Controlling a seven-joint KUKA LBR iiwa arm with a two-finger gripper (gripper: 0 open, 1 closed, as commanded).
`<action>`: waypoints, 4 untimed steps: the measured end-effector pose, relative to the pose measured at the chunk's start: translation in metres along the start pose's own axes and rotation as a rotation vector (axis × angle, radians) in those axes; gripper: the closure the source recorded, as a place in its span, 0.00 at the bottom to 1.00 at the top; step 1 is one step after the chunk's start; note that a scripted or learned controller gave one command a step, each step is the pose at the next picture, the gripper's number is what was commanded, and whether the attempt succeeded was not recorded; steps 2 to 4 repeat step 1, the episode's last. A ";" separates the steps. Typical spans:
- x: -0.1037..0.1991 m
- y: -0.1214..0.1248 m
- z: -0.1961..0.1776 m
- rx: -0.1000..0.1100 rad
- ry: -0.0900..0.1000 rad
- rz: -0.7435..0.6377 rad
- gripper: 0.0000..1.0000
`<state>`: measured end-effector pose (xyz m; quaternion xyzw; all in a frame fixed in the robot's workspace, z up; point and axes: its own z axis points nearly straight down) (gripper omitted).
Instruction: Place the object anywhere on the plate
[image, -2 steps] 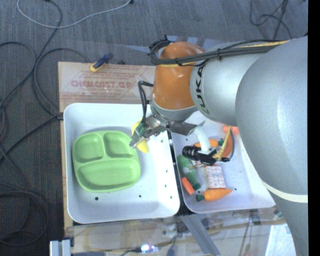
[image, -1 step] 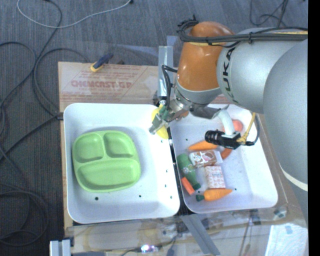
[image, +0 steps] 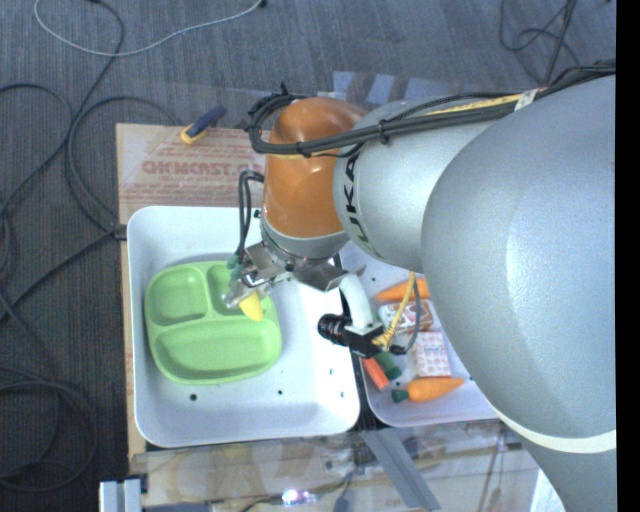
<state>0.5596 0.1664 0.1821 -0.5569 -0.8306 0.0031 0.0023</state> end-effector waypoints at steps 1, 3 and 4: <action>0.000 0.000 0.000 0.000 0.000 0.000 0.00; 0.000 0.000 0.000 0.000 0.000 0.000 0.00; 0.000 0.000 0.000 0.000 0.000 0.000 0.00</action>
